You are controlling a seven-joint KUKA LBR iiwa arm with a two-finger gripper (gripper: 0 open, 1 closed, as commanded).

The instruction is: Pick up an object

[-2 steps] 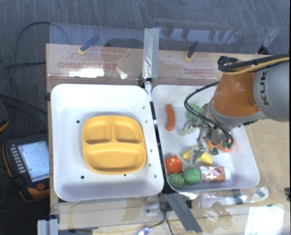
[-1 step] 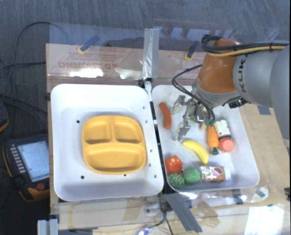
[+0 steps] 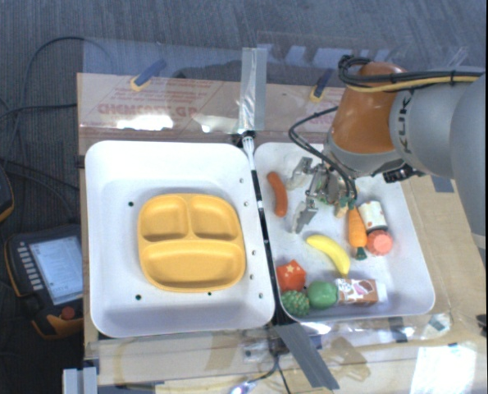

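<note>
— Where was the pincer [image 3: 309, 194] seen?

— It was seen lowered over the right bin [image 3: 416, 290], reached in from the right, between the sausage [image 3: 277, 193] and the carrot [image 3: 356, 226]. Its fingers were spread apart, and nothing was gripped between them.

— And how were the objects laid out?

— The sausage was found near the bin's left wall, just left of the pincer. The carrot and a small bottle with a red cap [image 3: 375, 225] were lain side by side to the right. A banana [image 3: 330, 252] was placed below the pincer, apart from it. Along the front edge a red pepper [image 3: 290, 275], a green fruit [image 3: 322, 294] and a packaged bar [image 3: 358, 290] were lined up. A yellow divided tray [image 3: 192, 241] was held in the left bin [image 3: 104, 302] on the counter [image 3: 96, 93].
</note>
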